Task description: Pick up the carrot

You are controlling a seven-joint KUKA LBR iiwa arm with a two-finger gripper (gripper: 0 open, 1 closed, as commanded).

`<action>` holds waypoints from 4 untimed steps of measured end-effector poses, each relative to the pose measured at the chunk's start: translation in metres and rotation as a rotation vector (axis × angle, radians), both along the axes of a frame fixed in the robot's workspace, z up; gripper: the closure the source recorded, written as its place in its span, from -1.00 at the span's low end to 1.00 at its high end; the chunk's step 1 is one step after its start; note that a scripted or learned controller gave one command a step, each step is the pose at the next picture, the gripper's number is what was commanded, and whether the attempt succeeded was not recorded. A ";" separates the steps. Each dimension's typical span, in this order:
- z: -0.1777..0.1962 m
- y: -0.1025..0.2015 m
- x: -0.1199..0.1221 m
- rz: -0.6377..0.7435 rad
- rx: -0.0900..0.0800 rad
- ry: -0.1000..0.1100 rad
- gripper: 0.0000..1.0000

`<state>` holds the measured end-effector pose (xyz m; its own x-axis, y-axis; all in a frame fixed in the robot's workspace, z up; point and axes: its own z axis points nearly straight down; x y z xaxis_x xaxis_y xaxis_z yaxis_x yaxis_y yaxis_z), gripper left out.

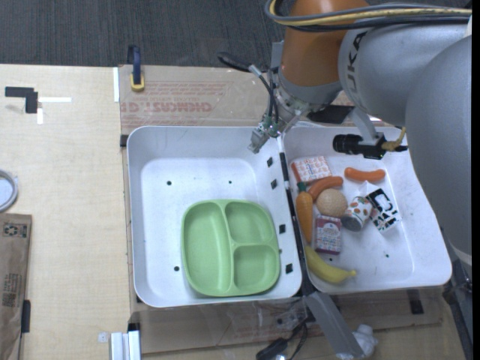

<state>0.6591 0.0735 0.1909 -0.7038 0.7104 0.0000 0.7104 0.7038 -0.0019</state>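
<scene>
One camera above the bench looks slantwise down on both bins, seemingly from moderately near.

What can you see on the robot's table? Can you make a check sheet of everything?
Surface: two white bins, left bin and right bin, on a wooden bench.
Job's things: carrot lies in the right bin by the divider, untouched.
Clutter: green plate in the left bin; banana, egg, sausage, small boxes.
Claw: claw hovers above the bins' back edge, holding nothing.
Cables: cable loops over the arm.
Surroundings: cardboard sheet, blue clamp.
</scene>
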 end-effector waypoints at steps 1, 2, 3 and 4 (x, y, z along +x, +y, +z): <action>0.119 -0.009 -0.008 -0.230 -0.001 -0.002 1.00; -0.047 0.031 -0.011 -0.068 -0.001 0.002 1.00; 0.152 -0.023 -0.035 -0.139 -0.001 -0.001 1.00; 0.089 -0.113 0.000 -0.175 -0.001 0.001 1.00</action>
<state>0.6591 -0.0397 0.2796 -0.5696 0.8219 -0.0002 0.8219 0.5696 -0.0033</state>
